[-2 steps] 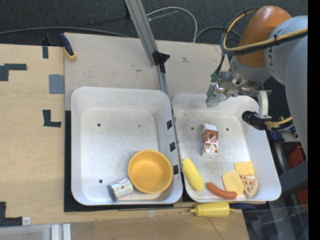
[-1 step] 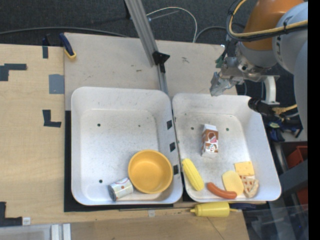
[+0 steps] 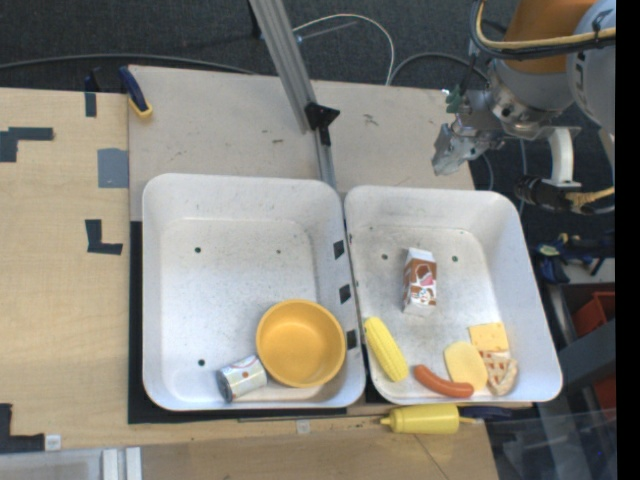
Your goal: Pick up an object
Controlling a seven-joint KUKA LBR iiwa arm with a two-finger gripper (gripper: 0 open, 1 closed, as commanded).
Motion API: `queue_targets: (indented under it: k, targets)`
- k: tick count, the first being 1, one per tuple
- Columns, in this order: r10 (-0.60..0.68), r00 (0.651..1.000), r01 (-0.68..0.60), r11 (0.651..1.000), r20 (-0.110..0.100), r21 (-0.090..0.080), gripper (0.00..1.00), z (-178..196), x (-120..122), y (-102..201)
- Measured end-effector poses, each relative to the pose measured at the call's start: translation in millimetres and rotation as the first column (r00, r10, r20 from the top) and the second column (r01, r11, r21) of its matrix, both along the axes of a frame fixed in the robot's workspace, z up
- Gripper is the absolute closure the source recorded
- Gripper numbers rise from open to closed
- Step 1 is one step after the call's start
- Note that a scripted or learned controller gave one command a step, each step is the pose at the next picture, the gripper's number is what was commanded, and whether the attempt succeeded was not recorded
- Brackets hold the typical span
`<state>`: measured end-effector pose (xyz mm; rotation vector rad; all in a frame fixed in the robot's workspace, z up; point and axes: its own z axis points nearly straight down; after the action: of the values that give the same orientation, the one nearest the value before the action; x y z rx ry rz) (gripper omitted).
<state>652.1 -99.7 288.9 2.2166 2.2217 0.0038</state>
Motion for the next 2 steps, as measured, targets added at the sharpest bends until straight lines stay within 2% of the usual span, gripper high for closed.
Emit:
queue_targets:
  k: [2]
  targets:
    - [0.004,1.000,-0.004,1.000,-0.008,0.001,1.00,-34.2,-17.4,111.5]
